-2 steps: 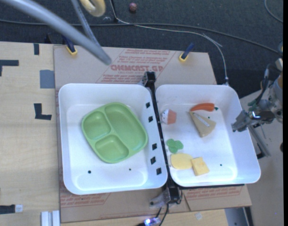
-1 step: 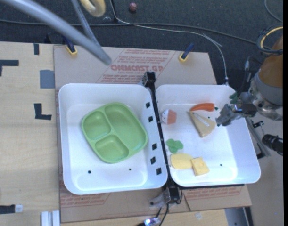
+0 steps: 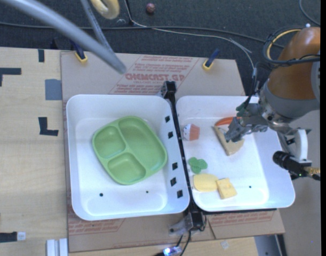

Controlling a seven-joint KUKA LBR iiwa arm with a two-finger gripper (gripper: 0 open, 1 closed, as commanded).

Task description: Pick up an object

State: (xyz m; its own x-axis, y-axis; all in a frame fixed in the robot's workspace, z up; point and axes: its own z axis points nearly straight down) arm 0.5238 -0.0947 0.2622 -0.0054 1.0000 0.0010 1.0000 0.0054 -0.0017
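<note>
The gripper (image 3: 235, 134) sits directly over the tan wedge (image 3: 230, 144) near the right bin's (image 3: 269, 193) far edge. The wedge's long axis runs toward the near edge. Whether the gripper is wide or narrow I cannot tell.

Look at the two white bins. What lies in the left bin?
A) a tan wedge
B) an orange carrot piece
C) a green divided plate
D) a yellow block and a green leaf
C: the green divided plate lies alone in the left bin, while the small food pieces sit in the right bin.
</note>
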